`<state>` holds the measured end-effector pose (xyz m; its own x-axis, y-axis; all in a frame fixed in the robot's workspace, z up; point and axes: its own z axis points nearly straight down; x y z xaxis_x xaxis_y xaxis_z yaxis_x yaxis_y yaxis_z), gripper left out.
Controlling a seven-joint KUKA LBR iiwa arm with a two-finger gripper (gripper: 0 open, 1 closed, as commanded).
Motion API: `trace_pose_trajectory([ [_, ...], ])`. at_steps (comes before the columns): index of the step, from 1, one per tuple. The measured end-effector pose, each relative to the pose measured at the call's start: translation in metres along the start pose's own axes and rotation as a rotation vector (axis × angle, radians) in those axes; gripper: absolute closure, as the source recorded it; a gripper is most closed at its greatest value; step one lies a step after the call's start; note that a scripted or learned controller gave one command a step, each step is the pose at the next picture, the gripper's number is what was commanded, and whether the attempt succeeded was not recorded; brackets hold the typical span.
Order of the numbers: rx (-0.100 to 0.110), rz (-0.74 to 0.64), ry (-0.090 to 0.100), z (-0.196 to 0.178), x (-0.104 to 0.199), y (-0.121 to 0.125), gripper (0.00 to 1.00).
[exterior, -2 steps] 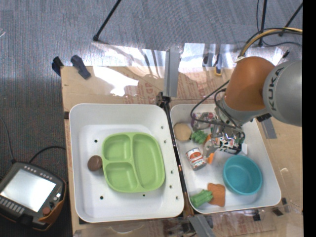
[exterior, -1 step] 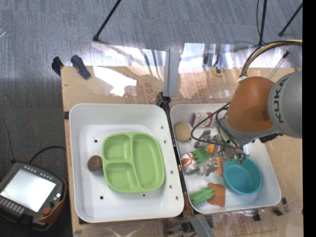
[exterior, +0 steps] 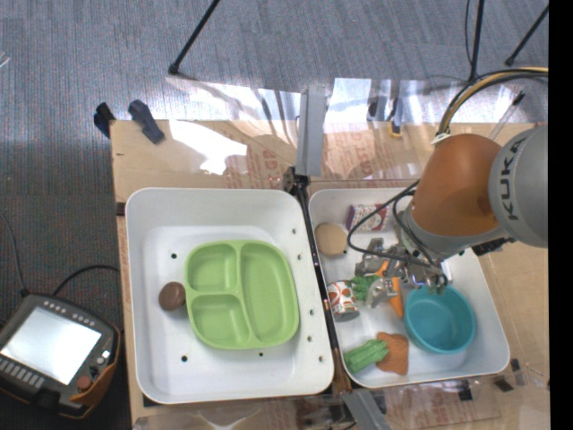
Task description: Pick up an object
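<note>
Over the right-hand bin [exterior: 494,330], the gripper [exterior: 387,280] is lowered among a cluster of small toys, just beside an orange-and-green carrot-like piece [exterior: 395,296] and a small printed can [exterior: 341,299]. Whether the fingers are spread or closed cannot be told, since the wrist and cabling hide them, and nothing is seen clearly held between them. The carrot-like piece is judged to be light, stiff plastic, somewhat slick, best taken across its narrow body rather than at its leafy end. The can is judged rigid and liable to roll if nudged. Close room is left by the teal bowl [exterior: 439,319] touching the cluster on its right, while a beige round object [exterior: 330,238] and a wrapped packet [exterior: 367,215] lie nearer the far wall. A second carrot-like toy [exterior: 382,354] rests near the front rim. More open floor is offered in the left bin [exterior: 143,240], where a green divided tray [exterior: 242,294] and a brown ball [exterior: 172,296] sit.
</note>
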<state>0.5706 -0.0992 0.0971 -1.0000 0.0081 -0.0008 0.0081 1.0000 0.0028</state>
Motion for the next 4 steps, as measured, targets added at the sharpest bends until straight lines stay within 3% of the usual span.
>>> trace_pose_trajectory([
  [1, 0.001, 0.043, -0.018, -0.125, -0.058, 0.049, 1.00],
  [2, 0.000, 0.041, -0.005, -0.126, -0.055, 0.050, 1.00],
  [3, 0.002, 0.052, 0.011, -0.052, 0.027, -0.025, 1.00],
  [4, 0.000, 0.257, 0.004, -0.013, 0.075, -0.041, 1.00],
])
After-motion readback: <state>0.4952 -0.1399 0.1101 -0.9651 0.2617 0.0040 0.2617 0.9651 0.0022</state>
